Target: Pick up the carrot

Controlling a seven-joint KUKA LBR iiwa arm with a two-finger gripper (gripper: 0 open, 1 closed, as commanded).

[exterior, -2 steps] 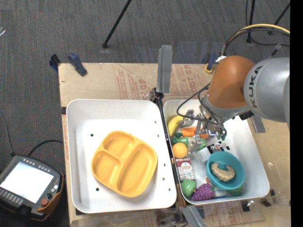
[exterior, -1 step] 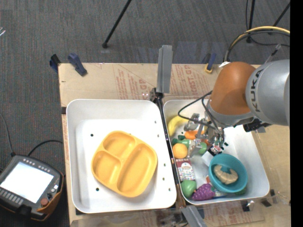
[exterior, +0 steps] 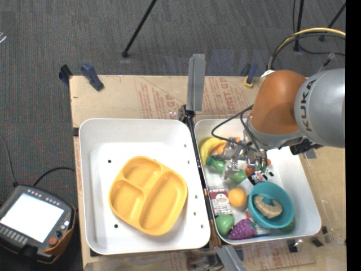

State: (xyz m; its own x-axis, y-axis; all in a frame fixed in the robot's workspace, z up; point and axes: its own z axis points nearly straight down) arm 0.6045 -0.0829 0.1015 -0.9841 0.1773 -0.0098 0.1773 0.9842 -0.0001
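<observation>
Camera view, arm: the grey arm [exterior: 307, 109] with its orange band is reaching in from the right and leaning over the right bin [exterior: 299, 174].
Gripper: the gripper [exterior: 240, 161] is hanging low among the toys at the back left of that bin; I cannot tell how its jaws are standing, the metal parts are blurring together.
Carrot: an orange sliver is peeking out just beside the gripper, near the banana [exterior: 210, 147], but I cannot tell for sure that it is the carrot.
Right bin, other toys: an orange ball [exterior: 237, 197] is sitting just beside a small red-and-white carton [exterior: 219, 201], a green fruit [exterior: 224, 224] and purple grapes [exterior: 246, 229] are lying at the front, and a teal bowl [exterior: 272, 205] is holding a tan piece.
Left bin: the left bin [exterior: 96, 145] is carrying a yellow divided plate [exterior: 148, 194], lying flat.
Floor: a tablet-like pendant [exterior: 34, 219] is resting at the lower left.
</observation>
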